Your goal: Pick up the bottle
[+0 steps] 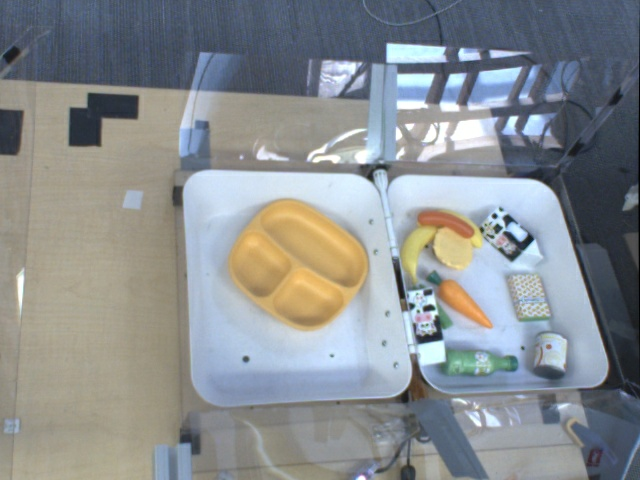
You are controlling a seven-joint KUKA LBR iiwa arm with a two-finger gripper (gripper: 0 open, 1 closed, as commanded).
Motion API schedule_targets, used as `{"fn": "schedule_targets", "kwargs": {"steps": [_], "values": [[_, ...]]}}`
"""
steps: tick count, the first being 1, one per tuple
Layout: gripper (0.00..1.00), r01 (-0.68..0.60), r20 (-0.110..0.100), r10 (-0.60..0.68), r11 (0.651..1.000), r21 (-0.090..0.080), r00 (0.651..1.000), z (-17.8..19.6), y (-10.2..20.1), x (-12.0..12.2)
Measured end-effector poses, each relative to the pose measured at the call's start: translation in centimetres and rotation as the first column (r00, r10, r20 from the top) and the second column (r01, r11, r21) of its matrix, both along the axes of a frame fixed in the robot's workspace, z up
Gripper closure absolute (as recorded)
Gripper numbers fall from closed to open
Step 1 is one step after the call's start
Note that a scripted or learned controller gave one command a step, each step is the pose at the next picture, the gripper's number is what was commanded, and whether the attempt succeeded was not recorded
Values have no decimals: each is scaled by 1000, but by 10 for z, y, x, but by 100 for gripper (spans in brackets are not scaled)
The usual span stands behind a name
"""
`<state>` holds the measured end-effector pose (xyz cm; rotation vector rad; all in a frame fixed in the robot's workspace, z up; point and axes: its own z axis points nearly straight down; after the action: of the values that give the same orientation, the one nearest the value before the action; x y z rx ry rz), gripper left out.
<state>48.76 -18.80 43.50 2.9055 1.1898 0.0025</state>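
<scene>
A wooden desk [90, 268] carries two shallow white bins side by side, seen from above at a slant. The left bin [210, 358] holds a yellow divided plate [297, 262] with three compartments, lying near its middle.

The right bin [575, 268] holds the small things. The green bottle [479, 363] lies on its side along the near edge of this bin, its cap pointing right, toward a small can [549, 354] standing just beside it. Above the bottle, a cow-print milk carton [425, 318] lies against the bin's left wall, and an orange carrot [465, 303] lies tilted next to it. Farther back sit a banana [415, 251], a round yellow food piece [453, 251] touching it, and a red sausage [447, 222]. A second cow-print carton [507, 234] rests near the far right corner, with a tan cracker box [527, 296] below it.

The pincer's state and its place relative to the bottle cannot be told.
</scene>
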Motion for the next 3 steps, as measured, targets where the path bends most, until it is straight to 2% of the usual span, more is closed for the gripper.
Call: {"fn": "schedule_targets", "kwargs": {"steps": [1, 2, 3], "values": [[0, 540, -1, -540, 842, 1, 842, -1, 15, 2], [100, 531, -2, -531, 847, -1, 847, 9, 16, 4], [0, 531, -1, -531, 847, 0, 847, 9, 16, 3]]}}
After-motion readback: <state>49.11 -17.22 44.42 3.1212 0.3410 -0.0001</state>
